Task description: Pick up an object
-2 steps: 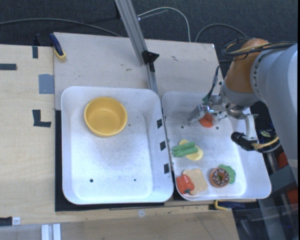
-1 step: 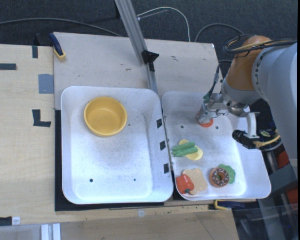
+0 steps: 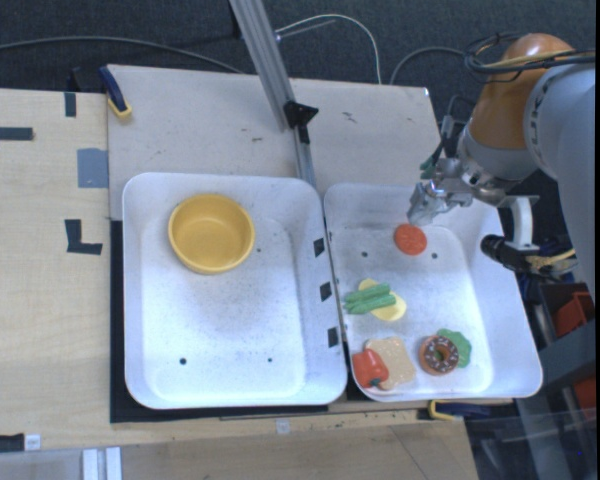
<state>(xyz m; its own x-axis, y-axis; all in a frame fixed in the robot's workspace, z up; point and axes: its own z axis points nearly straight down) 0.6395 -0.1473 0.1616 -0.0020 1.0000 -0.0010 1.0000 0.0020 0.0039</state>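
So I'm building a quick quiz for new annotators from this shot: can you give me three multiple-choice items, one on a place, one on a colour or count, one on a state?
1. Where does the yellow bowl sit?
A. In the left bin
B. In the right bin
C. On the bare bench

2. What colour is the small round piece nearest the gripper?
A. Blue
B. Red
C. White

3. How does the yellow bowl stand?
A. Upside down
B. Upright, mouth up
C. Stacked on another bowl

Key:
1 A: the bowl rests in the left bin's upper part.
2 B: the piece just below the gripper is red-orange.
3 B: its hollow inside faces the camera.
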